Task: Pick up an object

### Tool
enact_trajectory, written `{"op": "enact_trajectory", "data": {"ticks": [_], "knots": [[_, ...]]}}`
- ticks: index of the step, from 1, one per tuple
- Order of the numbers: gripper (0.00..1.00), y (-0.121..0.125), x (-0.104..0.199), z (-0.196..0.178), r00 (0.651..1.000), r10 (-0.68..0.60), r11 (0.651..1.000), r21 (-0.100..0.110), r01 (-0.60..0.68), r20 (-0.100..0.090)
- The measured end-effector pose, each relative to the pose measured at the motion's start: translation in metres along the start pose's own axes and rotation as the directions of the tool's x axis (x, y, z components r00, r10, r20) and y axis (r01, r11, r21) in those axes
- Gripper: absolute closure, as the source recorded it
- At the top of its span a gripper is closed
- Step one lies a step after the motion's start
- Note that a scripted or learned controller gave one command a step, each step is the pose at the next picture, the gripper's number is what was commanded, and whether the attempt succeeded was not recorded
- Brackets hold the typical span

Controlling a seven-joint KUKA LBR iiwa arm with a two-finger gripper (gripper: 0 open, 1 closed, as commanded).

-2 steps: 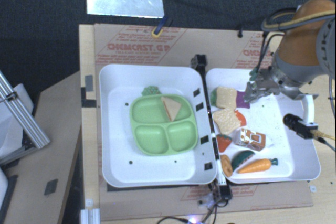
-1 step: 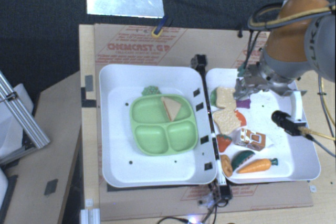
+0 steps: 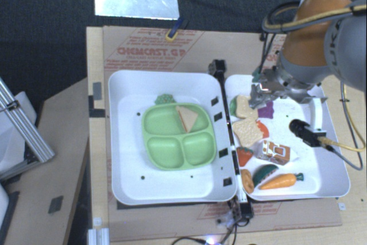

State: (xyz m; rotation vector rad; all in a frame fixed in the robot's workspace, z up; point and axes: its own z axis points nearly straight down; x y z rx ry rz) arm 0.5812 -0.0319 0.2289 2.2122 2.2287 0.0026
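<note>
Your gripper [image 3: 262, 96] hangs low over the far end of the right bin [image 3: 331, 178], and whether its jaws are spread or closed you cannot tell from this angle; nothing shows between them. Directly beneath and beside it lie a purple piece [image 3: 266, 110] and a bread slice [image 3: 243, 107], the likeliest targets. Just nearer you sit a cracker [image 3: 248, 131], a small printed box [image 3: 274, 151], and a carrot [image 3: 281, 181]. These look like light, rigid plastic toys, probably slick, so take the bread across its thin edges. The left bin [image 3: 123, 140] holds a green tray [image 3: 172, 149] with a sandwich wedge [image 3: 187, 119].
</note>
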Motion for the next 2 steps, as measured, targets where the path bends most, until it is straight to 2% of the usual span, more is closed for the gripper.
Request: {"op": "enact_trajectory", "data": {"ticks": [1, 2], "knots": [[1.00, -0.003, -0.013, -0.005, 1.000, 0.007, 1.000, 0.000, -0.007, 0.000], [1.00, -0.012, -0.008, 0.006, 1.000, 0.007, 1.000, 0.002, -0.007, 0.000]]}}
